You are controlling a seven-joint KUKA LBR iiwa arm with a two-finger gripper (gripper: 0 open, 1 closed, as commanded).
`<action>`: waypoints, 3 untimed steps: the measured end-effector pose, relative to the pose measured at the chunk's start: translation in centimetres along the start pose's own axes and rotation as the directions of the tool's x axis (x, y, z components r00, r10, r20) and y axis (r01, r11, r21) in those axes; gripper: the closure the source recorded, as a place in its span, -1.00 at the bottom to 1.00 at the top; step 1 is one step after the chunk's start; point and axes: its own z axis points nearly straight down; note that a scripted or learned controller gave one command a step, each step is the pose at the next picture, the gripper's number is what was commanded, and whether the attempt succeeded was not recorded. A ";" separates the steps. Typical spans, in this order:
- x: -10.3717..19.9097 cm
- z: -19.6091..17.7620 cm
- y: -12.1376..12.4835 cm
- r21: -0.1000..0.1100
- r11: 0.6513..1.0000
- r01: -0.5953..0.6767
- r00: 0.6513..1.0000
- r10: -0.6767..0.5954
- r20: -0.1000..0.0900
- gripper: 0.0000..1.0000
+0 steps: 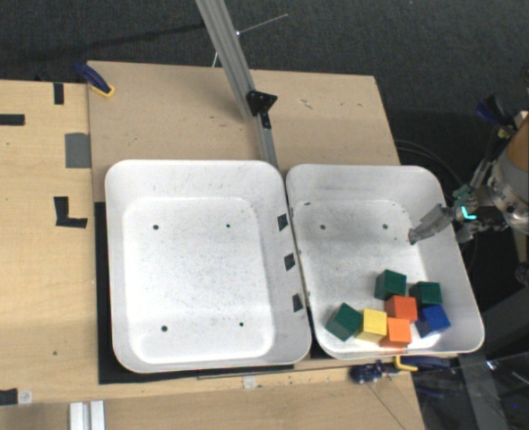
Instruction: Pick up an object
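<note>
A cluster of small blocks lies in the near right corner of the right bin (pixel 336 195). It holds a dark green block (pixel 390 284), a second green one (pixel 426 292), an orange block (pixel 403 308), a blue block (pixel 433 319), a yellow block (pixel 375 322), another orange one (pixel 397 331) and a green block (pixel 343 321) at the left end. My gripper (pixel 428 225) hangs over the right bin's right side, above and behind the cluster, apart from the blocks. Nothing shows in its grasp.
The left bin (pixel 121 186) stands beside the right one, their rims touching. A slanted metal pole (pixel 233 52) with a black clamp runs down to the gap between the bins. Small clips sit along the shared rim.
</note>
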 end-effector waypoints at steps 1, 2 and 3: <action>0.0 -0.2 0.1 -0.004 1.000 0.002 1.000 -0.002 0.001 -1.00; 0.5 4.3 0.5 0.000 1.000 0.002 1.000 -0.002 0.001 -1.00; 0.8 8.5 0.8 -0.003 1.000 0.001 1.000 -0.001 0.002 -1.00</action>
